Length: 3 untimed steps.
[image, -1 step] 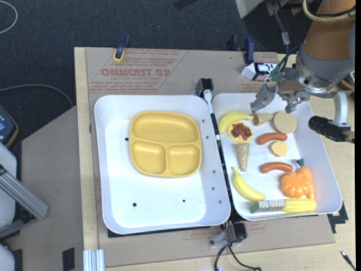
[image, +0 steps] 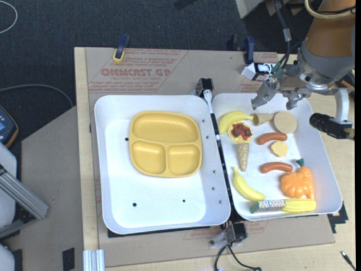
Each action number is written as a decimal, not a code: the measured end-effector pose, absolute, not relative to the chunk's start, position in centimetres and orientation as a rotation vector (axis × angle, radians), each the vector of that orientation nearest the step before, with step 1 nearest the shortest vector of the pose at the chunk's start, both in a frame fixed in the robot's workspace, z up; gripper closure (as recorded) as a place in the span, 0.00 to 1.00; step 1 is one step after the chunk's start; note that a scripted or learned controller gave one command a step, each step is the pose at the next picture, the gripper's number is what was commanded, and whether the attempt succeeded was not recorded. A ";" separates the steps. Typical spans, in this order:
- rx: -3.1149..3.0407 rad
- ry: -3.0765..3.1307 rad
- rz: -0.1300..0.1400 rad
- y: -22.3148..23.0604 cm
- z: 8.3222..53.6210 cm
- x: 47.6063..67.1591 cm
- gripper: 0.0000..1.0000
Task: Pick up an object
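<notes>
My gripper (image: 278,99) hangs open over the far edge of the right bin (image: 327,176), with nothing between its two grey fingers. Just below it lie a round tan slice (image: 285,122) and a small brown piece (image: 255,119). Further toys in this bin: a yellow banana (image: 232,119) at the far left, a red-topped cone (image: 242,144), two sausages (image: 271,137) (image: 276,167), a pale wedge (image: 279,148), an orange pumpkin (image: 298,183), a second banana (image: 246,187) and a corn cob (image: 293,205) at the near edge.
The left bin (image: 110,168) holds a yellow three-compartment tray (image: 165,142). A black divider rail (image: 214,131) runs between the bins. Cardboard (image: 141,69) lies under both bins, with clamps at its far edge.
</notes>
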<state>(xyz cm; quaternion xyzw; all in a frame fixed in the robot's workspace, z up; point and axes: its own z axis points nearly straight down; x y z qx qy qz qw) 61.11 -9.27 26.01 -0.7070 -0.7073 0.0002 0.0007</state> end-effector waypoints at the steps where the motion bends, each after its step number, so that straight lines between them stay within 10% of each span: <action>1: -2.219 -2.217 0.006 -9.4 21.7 60.8 0.00; 3: -2.218 -2.216 0.006 -11.0 12.0 61.0 0.00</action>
